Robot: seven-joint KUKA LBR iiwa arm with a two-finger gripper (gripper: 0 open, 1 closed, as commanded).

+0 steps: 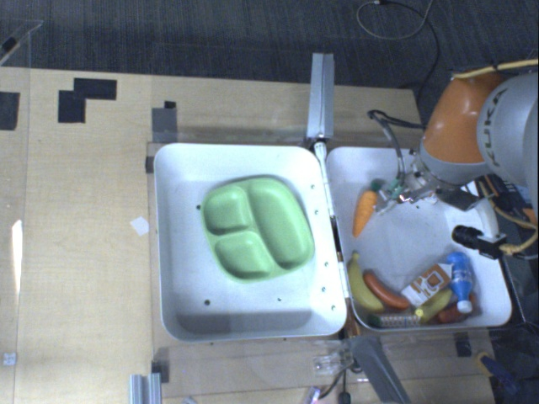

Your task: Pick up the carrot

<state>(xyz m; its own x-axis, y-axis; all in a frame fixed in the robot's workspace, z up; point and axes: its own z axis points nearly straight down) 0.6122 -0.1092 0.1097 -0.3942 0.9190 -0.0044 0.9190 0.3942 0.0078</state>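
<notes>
Hovering low in the right bin [497, 225], my gripper [396, 194] sits just beside the carrot's [364, 212] green top, and I cannot tell how it is set or whether it touches. I see the carrot lying near the bin's left wall, long axis close to upright in the view, leafy end up toward the gripper, tip pointing down toward the banana [362, 284]. My arm [472, 133] reaches in from the right, orange band above the wrist, bent down over the bin. A green tray [257, 227] fills the left bin [177, 225] on the worktop [76, 225].
</notes>
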